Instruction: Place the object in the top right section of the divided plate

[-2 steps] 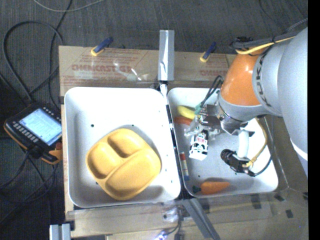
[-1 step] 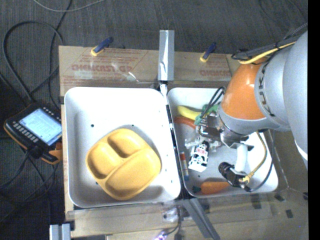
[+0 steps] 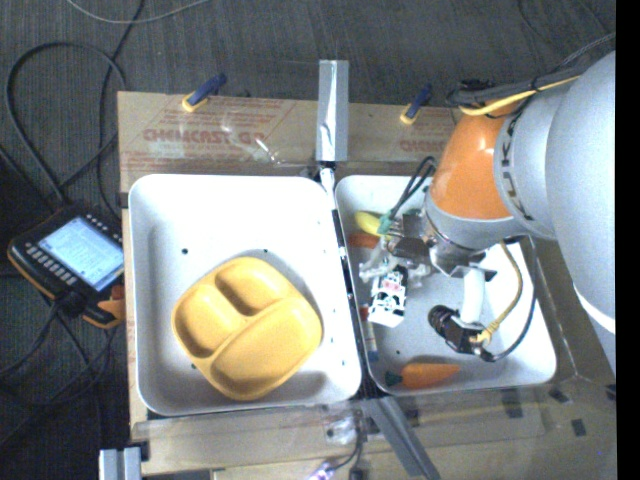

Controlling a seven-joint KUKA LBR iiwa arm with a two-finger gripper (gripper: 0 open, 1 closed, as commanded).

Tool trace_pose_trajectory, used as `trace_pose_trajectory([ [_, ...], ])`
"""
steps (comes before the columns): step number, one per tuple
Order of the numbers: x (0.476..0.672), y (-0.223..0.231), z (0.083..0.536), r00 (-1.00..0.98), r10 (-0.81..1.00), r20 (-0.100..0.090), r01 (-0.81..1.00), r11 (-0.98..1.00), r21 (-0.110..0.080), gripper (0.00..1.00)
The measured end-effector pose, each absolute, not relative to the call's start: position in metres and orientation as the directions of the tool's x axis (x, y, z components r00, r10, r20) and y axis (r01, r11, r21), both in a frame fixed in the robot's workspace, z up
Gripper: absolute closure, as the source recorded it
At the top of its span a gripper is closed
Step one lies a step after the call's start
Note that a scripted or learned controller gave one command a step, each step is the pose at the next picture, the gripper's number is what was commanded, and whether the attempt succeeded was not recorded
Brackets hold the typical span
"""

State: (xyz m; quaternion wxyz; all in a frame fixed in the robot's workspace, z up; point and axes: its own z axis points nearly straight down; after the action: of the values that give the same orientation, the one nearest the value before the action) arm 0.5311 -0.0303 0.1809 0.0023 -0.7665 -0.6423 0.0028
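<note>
A yellow divided plate (image 3: pixel 247 326) lies in the left bin (image 3: pixel 190 203), toward its front, with three sections and nothing in them. My gripper (image 3: pixel 388 268) is low in the right bin (image 3: pixel 535 353), near its left wall. A small black-and-white object (image 3: pixel 387 301) sits directly below the gripper's tip, touching or nearly touching it. I cannot tell whether it is held. The grey arm with its orange band (image 3: pixel 480 173) covers the bin's back right part.
An orange carrot-shaped piece (image 3: pixel 430 375) lies at the right bin's front edge. A yellow item (image 3: pixel 367 223) and a small orange-red piece (image 3: pixel 361 240) lie by its left wall at the back. A black cable end (image 3: pixel 452 330) hangs off the wrist. A control pendant (image 3: pixel 75 256) sits left of the bench.
</note>
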Motion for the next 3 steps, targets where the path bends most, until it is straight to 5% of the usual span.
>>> trace_pose_trajectory([
  [1, 0.498, -0.035, 0.181, 0.214, 0.977, -0.005, 0.977, -0.214, -0.007, 1.0],
  [2, 0.534, -0.037, 0.181, 0.2, 0.98, -0.002, 0.98, -0.2, -0.007, 1.0],
  [3, 0.51, -0.045, 0.181, 0.134, 0.991, -0.003, 0.991, -0.134, -0.007, 1.0],
])
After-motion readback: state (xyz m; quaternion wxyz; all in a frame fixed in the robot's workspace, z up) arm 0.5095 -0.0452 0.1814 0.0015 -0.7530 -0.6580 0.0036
